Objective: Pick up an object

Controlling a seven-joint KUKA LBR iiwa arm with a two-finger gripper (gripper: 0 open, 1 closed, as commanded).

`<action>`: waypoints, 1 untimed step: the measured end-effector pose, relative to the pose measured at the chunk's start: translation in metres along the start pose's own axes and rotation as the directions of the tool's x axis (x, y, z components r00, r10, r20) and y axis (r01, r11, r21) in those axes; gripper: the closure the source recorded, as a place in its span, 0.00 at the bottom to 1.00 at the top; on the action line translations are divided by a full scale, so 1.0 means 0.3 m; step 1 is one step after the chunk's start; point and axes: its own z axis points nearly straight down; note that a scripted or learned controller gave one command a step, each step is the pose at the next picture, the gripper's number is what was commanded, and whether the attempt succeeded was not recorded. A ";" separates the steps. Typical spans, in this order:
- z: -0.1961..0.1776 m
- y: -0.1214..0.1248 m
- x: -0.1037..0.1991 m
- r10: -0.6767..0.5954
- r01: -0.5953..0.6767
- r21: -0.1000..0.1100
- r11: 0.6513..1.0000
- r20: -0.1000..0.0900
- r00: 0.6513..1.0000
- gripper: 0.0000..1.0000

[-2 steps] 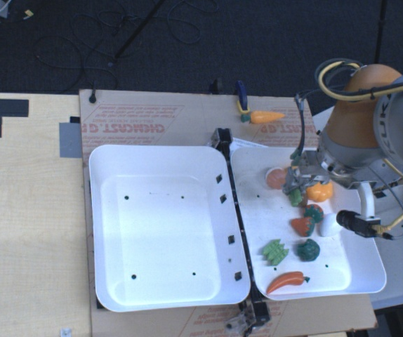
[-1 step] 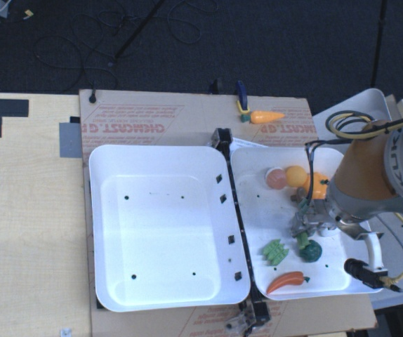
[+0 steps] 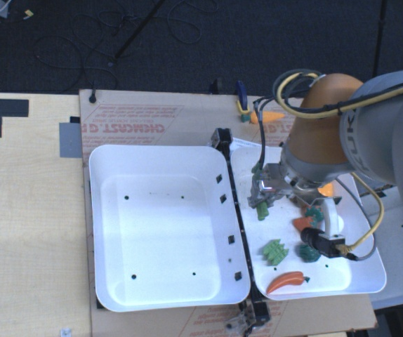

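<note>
In the right bin [image 3: 370,276] I list a green leafy toy [image 3: 275,251], an orange-red pepper [image 3: 286,281], and a small green piece [image 3: 262,211] just below the gripper [image 3: 263,194], grip state unclear, arm bent over from frame right.

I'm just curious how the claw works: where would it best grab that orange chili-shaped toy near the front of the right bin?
Probably across the middle of the orange chili toy, coming straight down. It lies flat and long, roughly left-right, so fingers closing across its narrow width should fit, and it lies apart from its neighbours.
</note>
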 end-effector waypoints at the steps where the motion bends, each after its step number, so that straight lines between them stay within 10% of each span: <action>1: 0.010 0.138 -0.178 0.006 -0.006 0.001 1.000 0.003 1.000 1.00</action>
